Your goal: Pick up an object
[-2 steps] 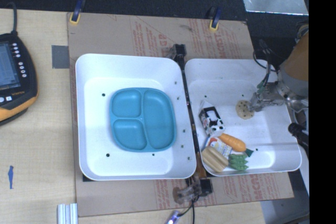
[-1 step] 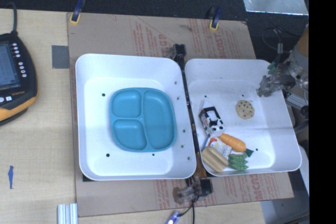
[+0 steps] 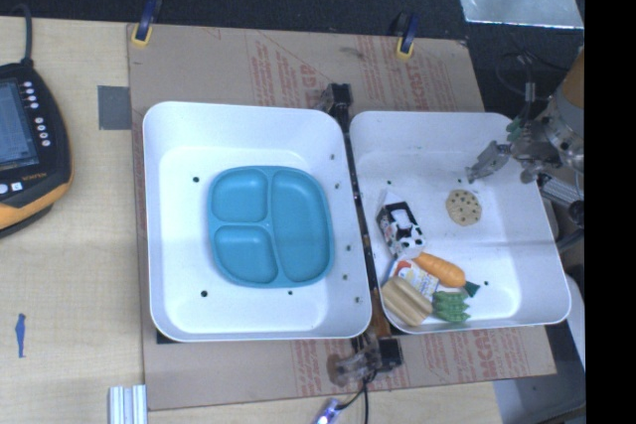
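The right bin (image 3: 517,129) holds a round speckled cookie (image 3: 463,207), a small black-and-white toy (image 3: 399,225), an orange carrot (image 3: 440,267), a tan ridged piece (image 3: 405,301) and a green item (image 3: 452,306). The last three lie bunched at the bin's near left corner. My gripper (image 3: 503,168) hovers over the bin's far right part, up and right of the cookie. Its fingers stand open with nothing between them.
A blue divided plate (image 3: 270,223) lies in the left bin (image 3: 169,144). A black and orange handheld controller (image 3: 25,146) rests on the bench at far left. Clamps (image 3: 147,20) hold the cardboard's far edge.
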`<move>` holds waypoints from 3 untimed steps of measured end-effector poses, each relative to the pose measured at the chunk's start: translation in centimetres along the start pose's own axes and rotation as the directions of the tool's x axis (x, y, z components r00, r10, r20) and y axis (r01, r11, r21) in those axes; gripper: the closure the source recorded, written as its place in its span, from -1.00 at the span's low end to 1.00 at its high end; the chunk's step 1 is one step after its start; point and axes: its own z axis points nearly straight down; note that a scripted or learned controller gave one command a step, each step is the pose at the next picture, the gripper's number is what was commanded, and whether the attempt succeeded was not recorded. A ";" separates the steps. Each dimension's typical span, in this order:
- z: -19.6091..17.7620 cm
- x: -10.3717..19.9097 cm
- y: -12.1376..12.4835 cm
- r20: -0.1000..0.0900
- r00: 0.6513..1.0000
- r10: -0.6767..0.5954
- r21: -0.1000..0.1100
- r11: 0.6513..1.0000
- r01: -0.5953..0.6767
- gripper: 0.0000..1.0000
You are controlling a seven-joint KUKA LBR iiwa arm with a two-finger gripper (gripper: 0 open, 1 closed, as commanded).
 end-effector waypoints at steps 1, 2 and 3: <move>4.3 2.5 -2.7 0.001 1.000 -0.001 0.002 1.000 0.001 -1.00; 8.1 2.6 2.6 0.001 1.000 -0.002 0.001 1.000 0.002 -1.00; 8.1 0.0 -1.6 0.001 1.000 -0.002 0.002 1.000 0.002 -1.00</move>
